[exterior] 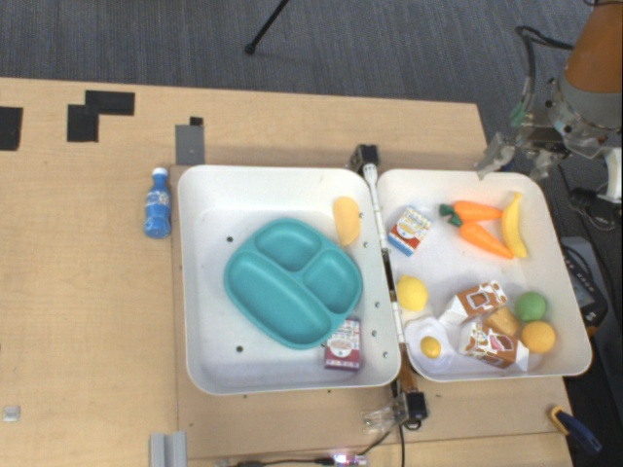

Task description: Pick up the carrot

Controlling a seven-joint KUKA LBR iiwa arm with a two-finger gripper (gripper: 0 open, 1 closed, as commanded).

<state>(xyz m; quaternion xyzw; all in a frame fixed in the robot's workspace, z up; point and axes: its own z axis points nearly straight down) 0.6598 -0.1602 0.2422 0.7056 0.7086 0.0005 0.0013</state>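
Seen from above: two shallow white bins side by side on a pale wooden tabletop [88, 309]. In the right bin [569, 358], near its far edge, two orange carrots, each with a small dark green stub at the left end. Upper carrot [477, 211] short, plump and nearly level; lower carrot [484, 239] longer, tapering down toward the right, touching the first along its top. Both smooth, bright and glossy like plastic play food. Just beside them on the right, a yellow banana [513, 226] lying on end, its inner curve against the carrot tips.

Elsewhere in the same bin: a small white carton [410, 231] with red and blue print to the left of the carrots, a lemon [412, 293] by the dividing wall, a fried egg [429, 345] at the near corner, two brown and white boxes [485, 324], a green ball [531, 306] and an orange [537, 337].

In the left bin [200, 358]: a teal divided plate [292, 280], a yellowish oval piece [346, 219] at the far right, a small dark red carton [344, 344] at the near edge. Outside, on the tabletop to the left, a blue bottle [157, 203] lying flat.

Gripper [513, 152] poised over the far right corner of the right bin, apart from the carrots, below the arm's orange band [596, 58]. Metal fingers splayed outward with nothing between them.
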